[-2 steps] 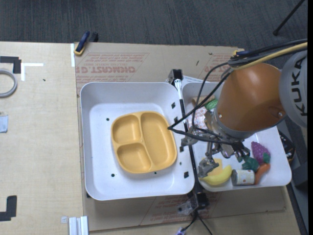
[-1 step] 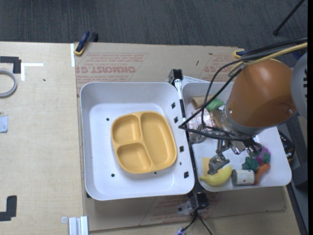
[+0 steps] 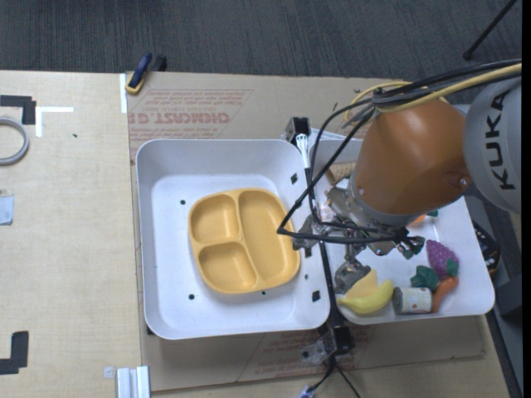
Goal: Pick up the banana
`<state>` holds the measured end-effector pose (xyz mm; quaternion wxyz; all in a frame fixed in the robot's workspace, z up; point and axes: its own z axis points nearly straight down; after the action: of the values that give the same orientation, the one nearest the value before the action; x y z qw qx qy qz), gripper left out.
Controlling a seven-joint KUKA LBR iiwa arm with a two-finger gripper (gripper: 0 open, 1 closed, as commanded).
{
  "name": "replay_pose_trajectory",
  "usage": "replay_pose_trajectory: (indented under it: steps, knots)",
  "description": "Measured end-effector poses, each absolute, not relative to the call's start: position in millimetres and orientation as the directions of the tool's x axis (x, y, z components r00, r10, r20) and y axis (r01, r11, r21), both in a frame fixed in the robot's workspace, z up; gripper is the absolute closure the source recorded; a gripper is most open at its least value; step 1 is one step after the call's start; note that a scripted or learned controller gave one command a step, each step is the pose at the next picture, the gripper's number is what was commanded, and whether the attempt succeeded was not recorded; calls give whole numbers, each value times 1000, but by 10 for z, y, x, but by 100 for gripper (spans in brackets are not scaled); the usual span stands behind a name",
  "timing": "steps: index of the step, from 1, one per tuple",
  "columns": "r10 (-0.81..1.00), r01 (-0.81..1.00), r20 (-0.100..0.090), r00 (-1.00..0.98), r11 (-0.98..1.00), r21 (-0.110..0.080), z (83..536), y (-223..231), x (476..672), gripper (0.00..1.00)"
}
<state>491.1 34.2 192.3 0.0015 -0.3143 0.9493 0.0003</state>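
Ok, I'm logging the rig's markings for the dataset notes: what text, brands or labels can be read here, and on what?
"KUKA": black letters on the grey arm, running vertically.
Red print on the cardboard above the left bin: upside down from this view and too blurred to read for sure.
Faint red print on the cardboard below the bins: unreadable.

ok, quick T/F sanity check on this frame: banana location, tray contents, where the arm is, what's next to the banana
1. The banana lies in the right bin. True.
2. The yellow tray holds the banana. False: its compartments hold no fruit.
3. The arm hangs over the right bin. True.
4. The tray sits in the right bin. False: it sits in the left bin.
5. The grapes touch the banana. False: they lie apart.
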Motion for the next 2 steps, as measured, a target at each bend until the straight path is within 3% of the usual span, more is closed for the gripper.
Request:
replay_pose_trajectory:
  steps: [2]
  knots:
    - [-865,-865,-3,-501,501,-2,1926,628,4800,0]
